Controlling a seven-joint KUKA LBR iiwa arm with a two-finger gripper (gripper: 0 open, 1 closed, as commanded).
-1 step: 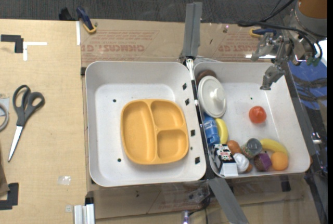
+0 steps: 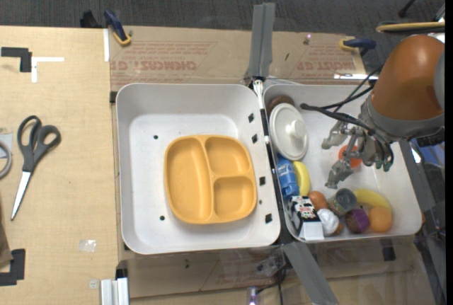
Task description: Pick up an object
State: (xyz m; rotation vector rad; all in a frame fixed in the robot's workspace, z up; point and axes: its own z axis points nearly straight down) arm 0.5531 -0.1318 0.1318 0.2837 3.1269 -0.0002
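Note:
My gripper (image 2: pixel 335 156) hangs over the middle of the right bin (image 2: pixel 403 176), its two grey fingers spread open with bare bin floor between them. A small red-orange piece (image 2: pixel 347 153) shows just behind the fingers; I cannot tell whether it is an object or part of the hand. Below the gripper lie a grey round object (image 2: pixel 345 199), a banana (image 2: pixel 371 197), a purple object (image 2: pixel 357 220) and an orange fruit (image 2: pixel 381 220). To its left sit a white round lid (image 2: pixel 289 130), a blue object (image 2: pixel 285 180) and a yellow object (image 2: pixel 303 176).
The left bin (image 2: pixel 134 155) holds a yellow divided plate (image 2: pixel 210 178). At the right bin's front left are an orange ball (image 2: pixel 318 199), a black-and-white box (image 2: pixel 304 210) and a white item (image 2: pixel 329 221). Scissors (image 2: pixel 30 155) lie on the bench at far left.

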